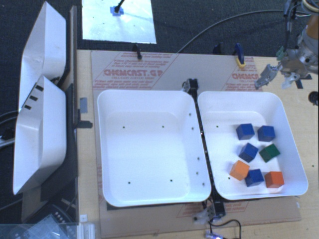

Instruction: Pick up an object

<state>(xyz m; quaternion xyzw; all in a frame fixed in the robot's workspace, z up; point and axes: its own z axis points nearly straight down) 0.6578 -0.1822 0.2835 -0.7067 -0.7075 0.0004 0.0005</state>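
Observation:
Several small cubes lie in the right bin [224,108], grouped in its right half. Among them are a blue cube [244,131], a second blue cube [266,133], a third blue one [248,152], a green cube [269,153], an orange cube [239,170] and a red-orange cube [274,179]. My gripper [276,79] hangs over the bin's far right rim, well behind the cubes. It is open, with nothing between its fingers.
The left bin [149,153] sits beside the right one, the two touching along the middle. Spare white bins [42,108] lean at the far left. A grey plate [118,14] lies at the back. A blue clamp [240,58] and cables sit behind the right bin.

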